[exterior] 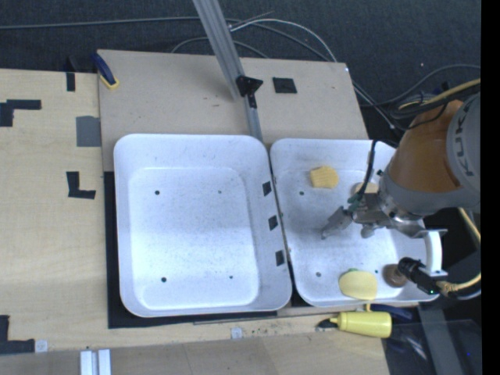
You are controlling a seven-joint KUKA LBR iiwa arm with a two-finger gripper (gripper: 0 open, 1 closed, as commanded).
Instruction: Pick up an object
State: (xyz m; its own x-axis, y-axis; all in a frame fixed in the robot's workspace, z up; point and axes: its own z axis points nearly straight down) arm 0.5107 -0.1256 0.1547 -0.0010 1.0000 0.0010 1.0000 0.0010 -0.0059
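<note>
My gripper (pixel 344 219) hangs low over the middle of the right bin (pixel 305 272), reaching in from the right under the grey and orange arm. A yellow block (pixel 323 177) lies in the bin's far part, up and to the left of the gripper and apart from it. A pale yellow rounded object (pixel 358 284) rests near the bin's front edge, with a small brown round piece (pixel 391 276) beside it on the right. A tan object (pixel 367 187) peeks out just behind the wrist, partly hidden by it.
The left bin (pixel 187 225) sits beside the right one. A yellow-handled tool (pixel 364 323) lies on the bench just in front of the right bin. A grey pole (pixel 223 41) slants down to the bins' far edge. Cables trail at the back right.
</note>
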